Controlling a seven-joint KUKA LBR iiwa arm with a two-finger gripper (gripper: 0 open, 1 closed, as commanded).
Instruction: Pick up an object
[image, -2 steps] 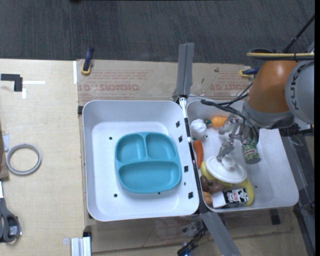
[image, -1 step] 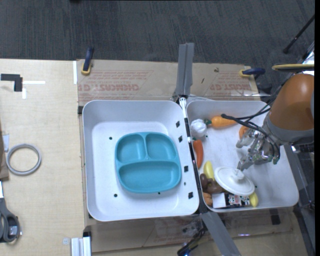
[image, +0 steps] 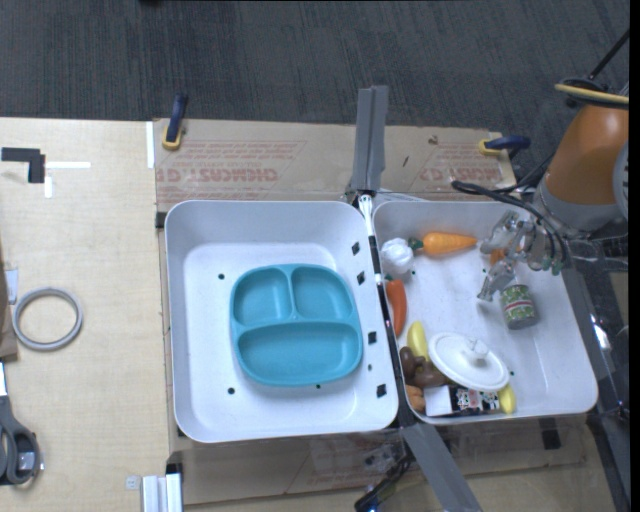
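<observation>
Your hand (image: 497, 268) is hovering low in the right bin (image: 560, 400), up toward its far right corner, and honestly I can't tell from this angle whether it's released or clenched. The metal bits are too small and cluttered to read, and I don't see anything clearly caught in it.

Closest candidate for a pick is the small green can (image: 519, 306), lying just below and slightly right of the hand, almost touching it. My guess is that's the target for this try. If so, you'd want to come down centred over the can's body, not its end, and line the grip across the narrow way, since a round can lying on its side looks likely to roll out if you pinch it off-centre.

Other options: the orange carrot (image: 449, 242) sits just to the left of the hand, up against the far wall, so there's less room to get around it. The white lid (image: 470, 362) is further down and left of the hand, flat and wide, probably a bad grab except by its knob. The stuff piled along the bin's left edge looks too crowded to bother with.

The blue divided plate (image: 296, 325) in the left bin (image: 200, 300) is well apart from the hand, so skip it.
</observation>
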